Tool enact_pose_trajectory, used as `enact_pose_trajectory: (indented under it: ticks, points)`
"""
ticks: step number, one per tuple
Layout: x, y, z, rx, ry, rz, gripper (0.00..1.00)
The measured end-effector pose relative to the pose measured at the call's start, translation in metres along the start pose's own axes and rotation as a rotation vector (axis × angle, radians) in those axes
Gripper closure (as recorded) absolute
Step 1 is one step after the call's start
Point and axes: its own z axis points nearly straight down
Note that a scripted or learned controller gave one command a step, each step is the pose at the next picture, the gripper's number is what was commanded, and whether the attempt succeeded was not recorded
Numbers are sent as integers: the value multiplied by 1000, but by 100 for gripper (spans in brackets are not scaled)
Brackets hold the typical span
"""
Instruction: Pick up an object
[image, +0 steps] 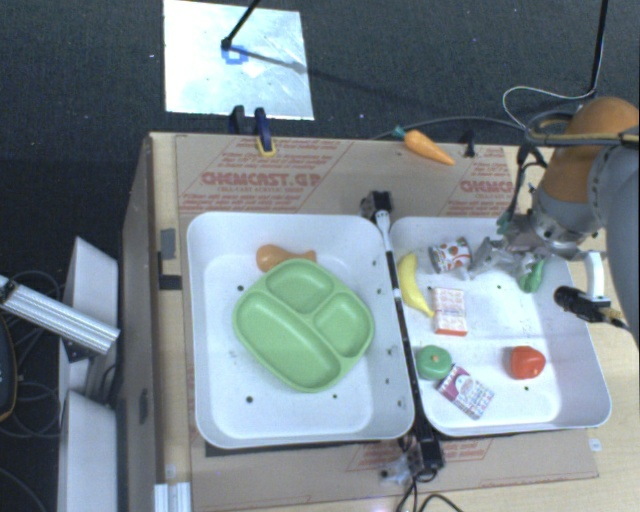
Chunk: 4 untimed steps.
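Two white bins sit side by side on the bench. At the far right of the right bin (575, 400), the gripper (512, 255) hangs low; whether it is spread or pressed together I cannot tell. Just beside it on the left lies a small red-and-white can (452, 256), tipped on its side. A slim green object (534, 275) shows just right of the gripper. A yellow banana (411, 283) lies along that bin's left wall. The left bin (215, 330) bears a green divided plate (303, 322).
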Motion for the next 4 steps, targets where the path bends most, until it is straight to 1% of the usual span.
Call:
enact_pose_trajectory:
  ticks: [1,2,3,4]
  points:
    - [47,12,4,-56,-6,9,0]
    - [46,12,-7,-58,-8,6,100]
    - [46,12,-7,-59,-9,6,0]
    - [-13,11,3,-54,-4,11,0]
